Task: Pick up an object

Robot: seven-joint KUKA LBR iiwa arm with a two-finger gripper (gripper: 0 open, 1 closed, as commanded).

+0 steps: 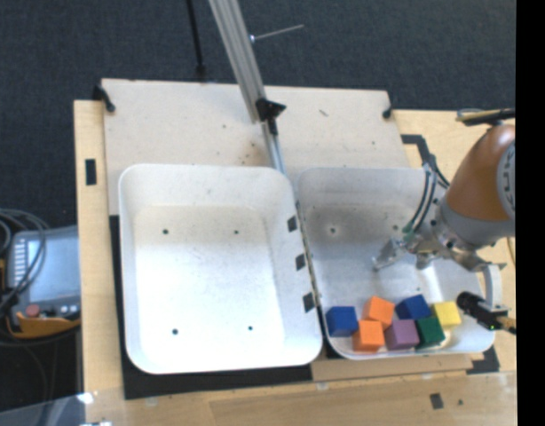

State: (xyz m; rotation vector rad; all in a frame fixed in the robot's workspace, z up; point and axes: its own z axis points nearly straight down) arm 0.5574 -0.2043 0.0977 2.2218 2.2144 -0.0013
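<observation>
Over the right bin [343, 193], the arm [481, 185] reaches in from the right with its gripper [398, 254] above bare floor, finger state indeterminable, the coloured blocks [392, 322] clustered at the near edge.

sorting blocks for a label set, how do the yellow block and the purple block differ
Colour: the yellow block is bright yellow, the purple block a dull violet. Place: the yellow block lies at the right end of the cluster; the purple block sits in the front row, with the orange block on one side and the green block on the other. Both are small cubes in the right bin.
</observation>
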